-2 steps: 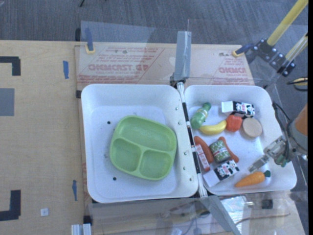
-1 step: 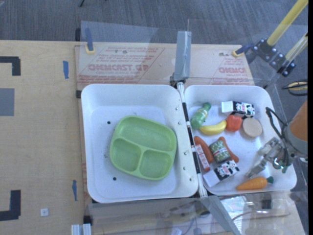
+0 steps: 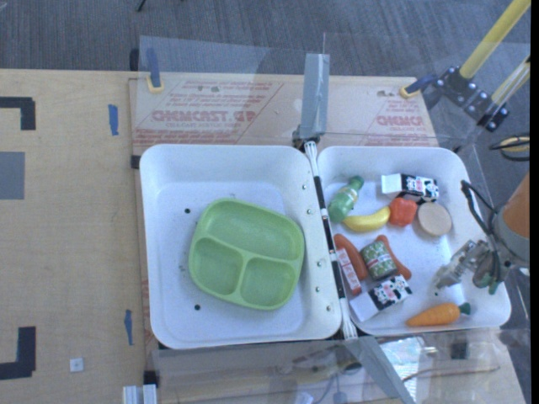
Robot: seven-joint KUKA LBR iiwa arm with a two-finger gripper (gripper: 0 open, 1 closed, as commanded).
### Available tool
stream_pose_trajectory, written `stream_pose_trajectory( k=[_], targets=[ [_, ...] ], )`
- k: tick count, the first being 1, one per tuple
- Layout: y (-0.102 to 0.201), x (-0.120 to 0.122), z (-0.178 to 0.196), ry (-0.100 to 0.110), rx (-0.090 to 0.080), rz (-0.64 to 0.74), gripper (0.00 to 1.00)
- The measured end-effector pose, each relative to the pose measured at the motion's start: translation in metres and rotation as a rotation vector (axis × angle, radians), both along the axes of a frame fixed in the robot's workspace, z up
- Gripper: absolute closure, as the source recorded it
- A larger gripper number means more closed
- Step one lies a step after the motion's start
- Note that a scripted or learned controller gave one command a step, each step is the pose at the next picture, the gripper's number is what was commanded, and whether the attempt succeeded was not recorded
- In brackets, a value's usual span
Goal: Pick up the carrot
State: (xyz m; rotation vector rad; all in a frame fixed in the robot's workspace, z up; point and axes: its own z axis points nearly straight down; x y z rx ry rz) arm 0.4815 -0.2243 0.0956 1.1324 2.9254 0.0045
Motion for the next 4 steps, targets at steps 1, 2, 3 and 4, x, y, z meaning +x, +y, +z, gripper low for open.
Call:
stream_pose_trajectory(
  k=[1,2,3,4],
  targets=[
    [0.0,0.0,0.0,0.0,0.0,-0.001,0.0],
    [0.0,0.038,-0.009,0.002,-0.003,0.289,0.0],
    [0.005,0.009,-0.004,-0.026,-0.015,0.555,0.0],
    [0.003,0.009,-0.004,-0.026,-0.014,0.536,0.0]
  ],
)
